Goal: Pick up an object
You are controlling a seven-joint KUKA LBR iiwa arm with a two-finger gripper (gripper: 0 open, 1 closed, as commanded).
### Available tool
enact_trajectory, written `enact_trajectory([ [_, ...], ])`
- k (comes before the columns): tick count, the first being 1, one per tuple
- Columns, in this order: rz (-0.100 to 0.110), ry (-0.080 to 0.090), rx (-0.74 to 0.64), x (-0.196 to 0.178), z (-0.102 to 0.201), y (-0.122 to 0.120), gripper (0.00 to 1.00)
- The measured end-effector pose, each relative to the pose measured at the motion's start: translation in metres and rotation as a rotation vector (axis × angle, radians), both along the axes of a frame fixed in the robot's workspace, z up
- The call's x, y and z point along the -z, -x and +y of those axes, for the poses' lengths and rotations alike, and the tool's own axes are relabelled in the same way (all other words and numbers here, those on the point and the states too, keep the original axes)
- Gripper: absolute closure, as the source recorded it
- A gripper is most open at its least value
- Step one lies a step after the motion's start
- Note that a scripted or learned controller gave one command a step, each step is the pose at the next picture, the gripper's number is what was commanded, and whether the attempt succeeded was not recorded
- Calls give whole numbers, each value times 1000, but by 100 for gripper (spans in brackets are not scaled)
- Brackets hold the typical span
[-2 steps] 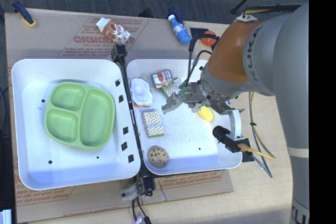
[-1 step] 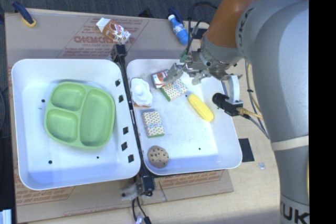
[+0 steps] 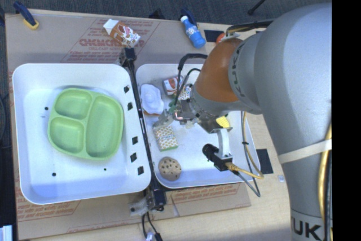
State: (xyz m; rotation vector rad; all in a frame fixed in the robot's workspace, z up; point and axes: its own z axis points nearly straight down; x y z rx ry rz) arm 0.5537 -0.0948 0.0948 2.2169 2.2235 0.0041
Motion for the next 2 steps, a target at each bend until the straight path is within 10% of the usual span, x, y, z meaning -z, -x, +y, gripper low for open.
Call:
enact_trajectory([
  [1,0,0,-6,-11,1,-1,100],
  [2,4,1,-1,-102,-28,77,100],
])
